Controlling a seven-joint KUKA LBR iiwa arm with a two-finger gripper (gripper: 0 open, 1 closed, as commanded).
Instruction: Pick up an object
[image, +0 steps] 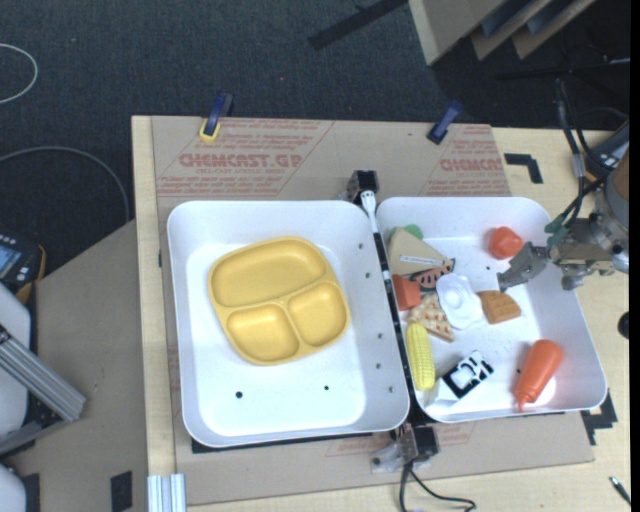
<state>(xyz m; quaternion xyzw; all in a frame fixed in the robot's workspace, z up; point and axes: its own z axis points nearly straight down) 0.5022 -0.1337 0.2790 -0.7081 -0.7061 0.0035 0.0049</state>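
Note:
The right bin (560, 300) holds several toy foods. A red tomato (505, 241) lies at the back, and a brown bread piece (499, 306) sits mid-bin. An orange carrot (537, 372) lies at the front right, with a yellow corn cob (420, 355) and a black-and-white block (467, 374) along the front. A sandwich wedge (415, 250), a red piece (405, 292), a white cup (458, 300) and a waffle slice (432, 320) crowd the left side. My gripper (517, 270) reaches in from the right, hovering between the tomato and the bread piece, with nothing visibly held.
The left bin (200, 380) carries a yellow divided plate (278, 298). A black divider rail (385, 300) runs between the two bins. Blue clamps (214, 117) hold the cardboard base at the back. The arm's wrist (600, 245) hangs over the right bin's right rim.

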